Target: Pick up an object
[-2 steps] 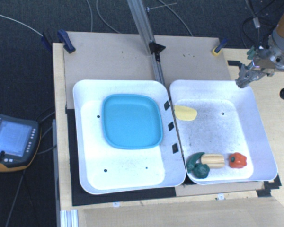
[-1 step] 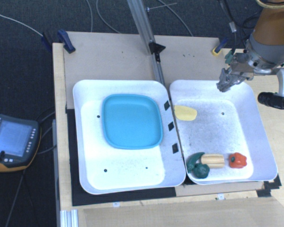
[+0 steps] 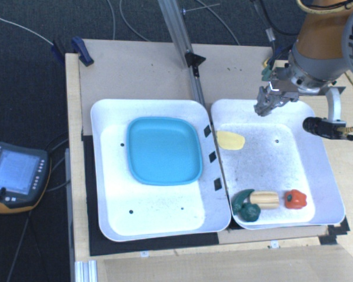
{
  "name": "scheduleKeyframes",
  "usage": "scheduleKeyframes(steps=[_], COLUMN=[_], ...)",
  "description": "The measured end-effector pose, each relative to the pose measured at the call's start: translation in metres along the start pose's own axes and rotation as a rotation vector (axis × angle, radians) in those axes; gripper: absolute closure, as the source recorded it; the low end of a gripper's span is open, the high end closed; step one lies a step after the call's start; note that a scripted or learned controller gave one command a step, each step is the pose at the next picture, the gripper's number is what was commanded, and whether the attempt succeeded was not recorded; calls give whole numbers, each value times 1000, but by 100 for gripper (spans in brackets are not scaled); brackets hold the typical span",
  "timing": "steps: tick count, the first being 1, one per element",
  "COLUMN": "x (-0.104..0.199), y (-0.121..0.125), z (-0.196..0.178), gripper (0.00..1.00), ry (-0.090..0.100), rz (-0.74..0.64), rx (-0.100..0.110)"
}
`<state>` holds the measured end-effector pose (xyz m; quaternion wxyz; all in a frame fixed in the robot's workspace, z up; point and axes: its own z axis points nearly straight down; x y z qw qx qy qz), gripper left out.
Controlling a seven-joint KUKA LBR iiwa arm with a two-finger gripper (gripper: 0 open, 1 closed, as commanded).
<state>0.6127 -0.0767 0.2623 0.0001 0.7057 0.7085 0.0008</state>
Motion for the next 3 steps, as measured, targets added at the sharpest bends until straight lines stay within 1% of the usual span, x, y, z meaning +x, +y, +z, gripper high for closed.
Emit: scheduleKeyframes(steps=[1, 2, 3], x=[47, 90, 141], y=[-7, -25, -29], z=[15, 13, 10], gripper=[100, 100, 100], ry=[0, 0, 0], rz=[0, 1, 0], rx=[2, 1, 0])
